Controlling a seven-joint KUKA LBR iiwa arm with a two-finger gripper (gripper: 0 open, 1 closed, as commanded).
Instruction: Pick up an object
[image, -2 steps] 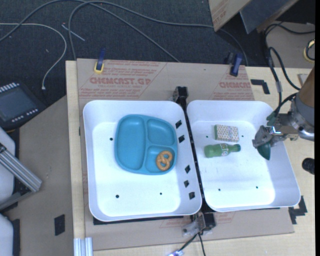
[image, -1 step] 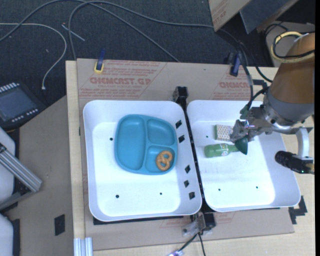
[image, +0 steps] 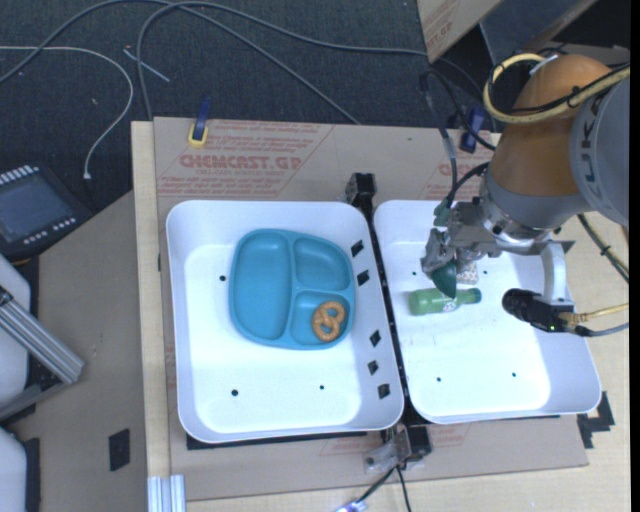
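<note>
**Gripper over a green bottle in the right bin: risks to the grasp**

The gripper (image: 447, 278) hangs low in the right bin (image: 500, 385), at about 9 o'clock from the bin's centre. It is directly over a small green bottle-shaped object (image: 432, 300) that lies on its side on the bin floor. The wrist hides the contact zone, so it cannot be told whether the claw is wide, narrow or closed on anything, and no grasp can be confirmed.

The left bin (image: 270, 395) holds a blue divided plate (image: 265, 290), with a pretzel (image: 328, 320) in the compartment at 4 o'clock. Both are well apart from the gripper.

Likely failures, as judgements:
- **Rolling:** the rounded body could roll or be squeezed out sideways if the claw closes off its axis.
- **Tipping:** the gripper appears to sit toward the object's 3 o'clock end, so a lift could tip the free end down and let it slip out.
- **Shallow descent:** if the gripper stops too high, it would close on air.
- **Wall contact:** the bin's wall at 9 o'clock is near, so a nudged object could come to rest against it, where it is harder to grasp.
</note>
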